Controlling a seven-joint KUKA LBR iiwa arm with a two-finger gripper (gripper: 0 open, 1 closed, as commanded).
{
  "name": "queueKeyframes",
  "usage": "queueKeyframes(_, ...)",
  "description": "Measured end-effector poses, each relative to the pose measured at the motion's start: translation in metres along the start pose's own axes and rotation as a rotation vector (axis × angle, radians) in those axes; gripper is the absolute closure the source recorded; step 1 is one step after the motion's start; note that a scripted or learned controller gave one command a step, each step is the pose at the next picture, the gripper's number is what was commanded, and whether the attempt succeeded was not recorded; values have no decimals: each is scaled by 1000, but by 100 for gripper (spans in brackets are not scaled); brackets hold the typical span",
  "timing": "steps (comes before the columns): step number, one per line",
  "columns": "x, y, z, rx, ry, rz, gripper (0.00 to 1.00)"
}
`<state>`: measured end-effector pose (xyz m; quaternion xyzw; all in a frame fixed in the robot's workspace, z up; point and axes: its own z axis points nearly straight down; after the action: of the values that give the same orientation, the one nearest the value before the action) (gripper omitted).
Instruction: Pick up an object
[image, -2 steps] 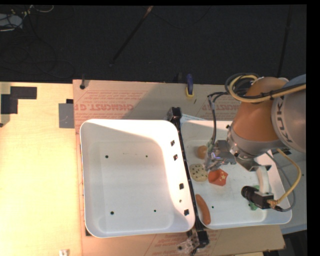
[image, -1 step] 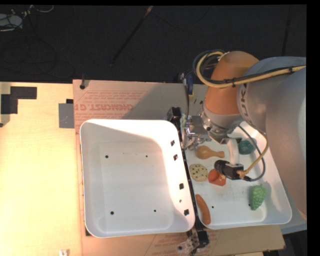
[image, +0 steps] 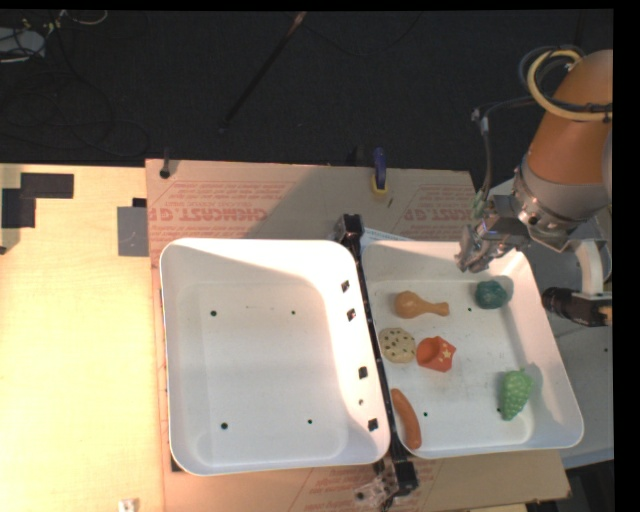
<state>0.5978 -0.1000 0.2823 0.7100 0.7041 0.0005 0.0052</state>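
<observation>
The right bin (image: 545, 330) holds several small objects: a tan gourd-shaped piece (image: 418, 305), a dark teal lump (image: 491, 293), a speckled cookie-like disc (image: 397, 345), a red crumpled piece (image: 436, 354), a green bumpy piece (image: 514, 393) and an orange sausage shape (image: 405, 417). My gripper (image: 474, 258) hangs over the bin's far right corner, just up and left of the teal lump. Nothing shows between its fingers. Its tips are small and dark against the bin wall.
The left bin (image: 190, 300) lies beside the right one, with a black clip rail (image: 360, 330) between them. Both rest on a cardboard sheet (image: 260, 205). The orange-banded arm (image: 570, 140) comes in from the upper right. A light wooden benchtop (image: 70, 350) extends to the left.
</observation>
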Motion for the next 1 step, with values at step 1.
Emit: queueKeyframes(1, -29, -78, 98, 25, 9, -3, 100)
